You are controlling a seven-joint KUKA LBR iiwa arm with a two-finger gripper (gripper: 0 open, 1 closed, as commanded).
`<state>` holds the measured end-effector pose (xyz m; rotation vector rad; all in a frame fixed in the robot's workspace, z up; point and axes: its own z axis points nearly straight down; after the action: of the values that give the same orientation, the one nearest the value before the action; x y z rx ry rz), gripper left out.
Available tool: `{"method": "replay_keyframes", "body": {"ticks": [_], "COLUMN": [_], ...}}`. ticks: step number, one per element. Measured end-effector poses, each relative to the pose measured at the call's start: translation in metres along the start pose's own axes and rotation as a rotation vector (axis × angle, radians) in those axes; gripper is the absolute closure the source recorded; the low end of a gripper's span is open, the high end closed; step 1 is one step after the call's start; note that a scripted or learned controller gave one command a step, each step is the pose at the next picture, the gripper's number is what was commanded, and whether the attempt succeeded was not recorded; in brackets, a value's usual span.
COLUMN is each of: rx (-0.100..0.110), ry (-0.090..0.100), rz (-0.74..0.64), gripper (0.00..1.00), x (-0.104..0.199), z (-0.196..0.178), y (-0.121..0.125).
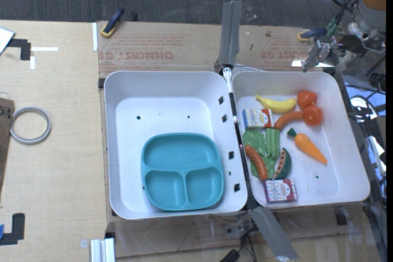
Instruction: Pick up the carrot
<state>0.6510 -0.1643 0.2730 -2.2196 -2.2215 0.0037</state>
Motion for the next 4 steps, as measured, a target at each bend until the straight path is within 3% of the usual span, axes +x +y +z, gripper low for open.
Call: {"method": "replay_keyframes", "body": {"ticks": [1,2,3,4], "rx": [-0.003,-0.003,-0.002,-0.002], "ry": [0.000,0.000,0.000,0.001], "rz": [-0.681,-0.519,-0.393,-0.569], "gripper": [0.00,0.00,0.00,0.00], "x": [-0.004,-0.042,-0.034,0.027], "z": [0.160,0.167,0.182,0.182], "y": [-0.028,-0.085,-0.152,-0.162]}}
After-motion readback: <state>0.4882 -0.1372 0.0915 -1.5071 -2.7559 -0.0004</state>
